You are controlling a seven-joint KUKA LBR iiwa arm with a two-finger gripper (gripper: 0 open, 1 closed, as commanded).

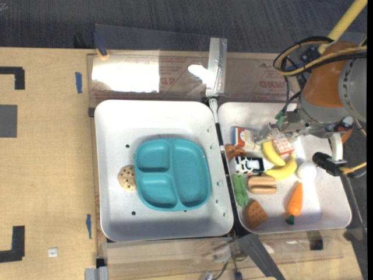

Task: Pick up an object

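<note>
The right bin (pixel 326 214) holds several toy foods: a yellow banana (pixel 278 161), a hot dog (pixel 261 184), an orange carrot (pixel 295 199), a white egg (pixel 306 171), a red-and-white packet (pixel 284 146) and a small carton (pixel 242 137). My gripper (pixel 284 127) hangs over the far part of this bin, just above the packet and the banana's top end. It is seen from above, and its tips blend into the items below it. I see nothing lifted clear of the bin.
The left bin (pixel 111 127) holds a teal divided plate (pixel 173 174) and a cookie (pixel 127 177) by the plate's left edge. A green item (pixel 240 188), a brown slice (pixel 254 213) and a black-and-white item (pixel 249 165) lie along the right bin's left wall. Yellow cables (pixel 297 51) loop above the arm.
</note>
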